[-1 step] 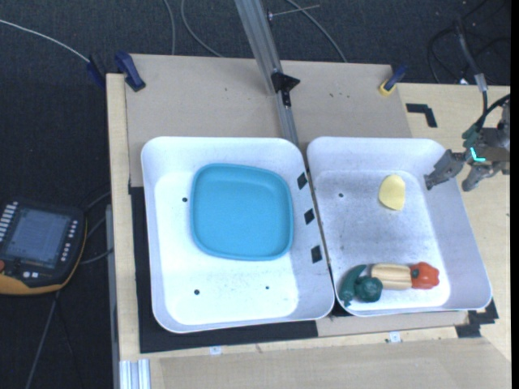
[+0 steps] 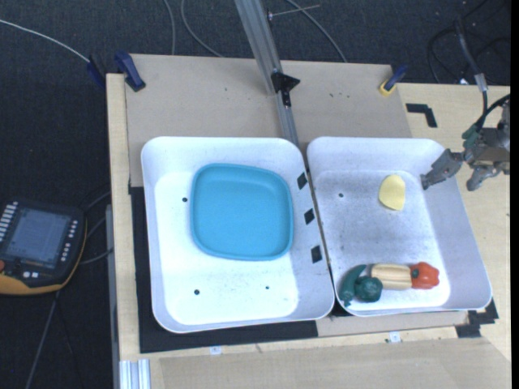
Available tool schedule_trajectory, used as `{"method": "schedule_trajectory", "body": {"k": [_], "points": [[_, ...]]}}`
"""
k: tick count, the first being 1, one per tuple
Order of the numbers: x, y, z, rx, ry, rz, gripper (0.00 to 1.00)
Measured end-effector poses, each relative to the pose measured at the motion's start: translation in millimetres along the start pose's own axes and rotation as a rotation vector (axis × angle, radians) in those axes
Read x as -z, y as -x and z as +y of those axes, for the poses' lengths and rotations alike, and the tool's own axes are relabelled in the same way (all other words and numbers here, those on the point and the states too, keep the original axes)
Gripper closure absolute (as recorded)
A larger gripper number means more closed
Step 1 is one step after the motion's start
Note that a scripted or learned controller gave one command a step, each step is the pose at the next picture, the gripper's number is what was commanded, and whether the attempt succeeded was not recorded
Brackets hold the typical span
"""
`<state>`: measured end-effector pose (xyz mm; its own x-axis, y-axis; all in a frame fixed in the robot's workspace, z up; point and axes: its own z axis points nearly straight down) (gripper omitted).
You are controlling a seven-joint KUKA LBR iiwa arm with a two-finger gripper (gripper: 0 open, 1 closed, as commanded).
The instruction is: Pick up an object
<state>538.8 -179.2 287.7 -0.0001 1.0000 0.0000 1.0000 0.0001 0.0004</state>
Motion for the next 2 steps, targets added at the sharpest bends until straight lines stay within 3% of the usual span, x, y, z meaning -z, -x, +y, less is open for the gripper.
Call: {"method": "schedule_trajectory", "body": {"k": [2], "points": [[-111,-7,-12,0.0,-0.005,0.001,0.0]]}}
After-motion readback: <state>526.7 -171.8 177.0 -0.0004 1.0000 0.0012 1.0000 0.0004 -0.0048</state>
